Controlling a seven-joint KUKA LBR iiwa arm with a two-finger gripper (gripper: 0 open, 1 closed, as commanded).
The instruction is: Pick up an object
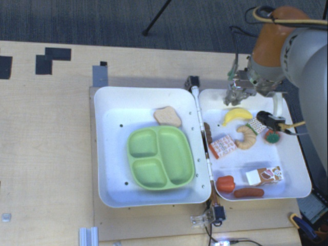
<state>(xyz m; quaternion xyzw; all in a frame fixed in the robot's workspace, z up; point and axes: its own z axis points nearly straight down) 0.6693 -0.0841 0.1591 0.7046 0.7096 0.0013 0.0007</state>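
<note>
Here, in the camera view, we see the end effector [237, 94] poised over the far end of the right bin [300, 152], just above and beside the banana [237, 116]; we cannot tell its state, since the wrist hides it. Nothing is visibly held, so we judge the task to be at the approach step. The next move would call for a descent onto one object, most likely the banana, keeping clear of the croissant [246, 137] and the bin wall. Other candidates lie nearer us: a red-and-white packet [222, 146], a red pepper [225, 183], a sausage [249, 192] and a small carton [265, 176]. The packet and carton carry print, but we find it too small to read. The left bin [110, 137] holds a green divided tray [160, 158] and a bread slice [167, 117].
</note>
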